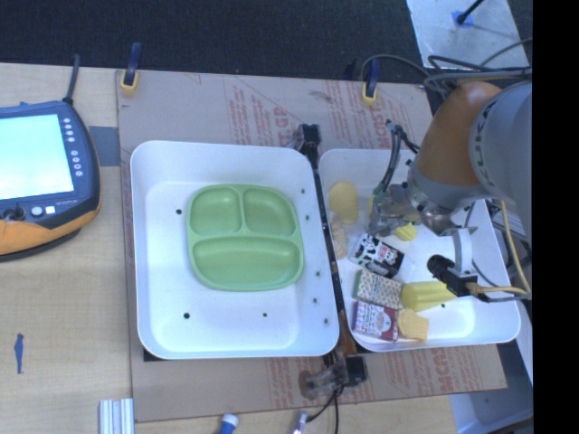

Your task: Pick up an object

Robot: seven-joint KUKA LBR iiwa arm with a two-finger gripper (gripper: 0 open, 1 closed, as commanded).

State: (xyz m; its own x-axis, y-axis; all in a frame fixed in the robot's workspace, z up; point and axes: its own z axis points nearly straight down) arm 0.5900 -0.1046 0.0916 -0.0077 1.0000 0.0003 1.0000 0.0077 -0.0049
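Beside the hand [392, 212], a spotted carton [377, 256].

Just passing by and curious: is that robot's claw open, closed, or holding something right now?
Gripper: cannot be told from this view; it hangs over the right shallow white bin.

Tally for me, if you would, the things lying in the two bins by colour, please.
Green plate: 1
Yellow pieces: 4
Black-and-white carton: 1
Printed packets: 2
Total: 8
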